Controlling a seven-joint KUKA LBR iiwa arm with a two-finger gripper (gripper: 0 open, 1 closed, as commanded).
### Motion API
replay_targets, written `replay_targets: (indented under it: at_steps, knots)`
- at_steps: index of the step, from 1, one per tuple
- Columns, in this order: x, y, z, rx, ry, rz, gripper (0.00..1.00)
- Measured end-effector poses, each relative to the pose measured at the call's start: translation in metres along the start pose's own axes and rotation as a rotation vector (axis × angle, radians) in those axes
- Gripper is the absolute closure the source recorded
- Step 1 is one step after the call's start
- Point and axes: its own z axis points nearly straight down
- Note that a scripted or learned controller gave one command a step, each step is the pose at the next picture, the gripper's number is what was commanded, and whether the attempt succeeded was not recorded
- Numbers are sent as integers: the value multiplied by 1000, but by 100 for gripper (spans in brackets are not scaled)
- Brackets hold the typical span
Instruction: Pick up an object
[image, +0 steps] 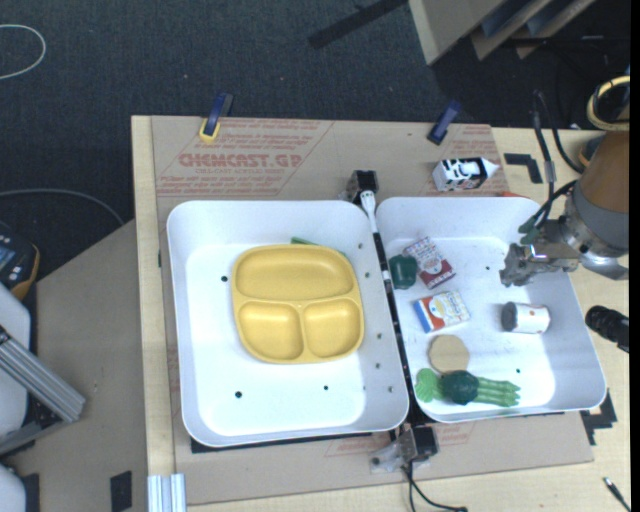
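a: how far along is the pick?

b: hardly begun, i'd say. the left bin (200, 300) carries a yellow divided tray (297, 302), and the right bin (575, 300) holds every small candidate, all lying on its floor.

a: and the arm?

b: the gripper (530, 262) hangs over the right bin's far side, near the right rim. whether the fingers are spread or closed i cannot tell; nothing shows between them.

a: what is nearest to it?

b: a small white cylinder with a dark end (526, 318), just below the gripper and apart from it. further left lie a green leafy toy (466, 388), a blue and white box (441, 311), a red and white packet (430, 265), a tan disc (449, 353) and a dark green piece (403, 271).

a: so what is left?

b: everything, by my reading: descend, close on one, and lift.
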Motion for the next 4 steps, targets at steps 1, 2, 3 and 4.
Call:
replay_targets:
  at_steps: [1, 2, 3, 4]
  knots:
    - [0, 1, -7, 4, 1, 0, 100]
    - [43, 31, 4, 4, 1, -3, 100]
    - [85, 64, -12, 2, 2, -4, 100]
    - [97, 65, 5, 12, 3, 0, 100]
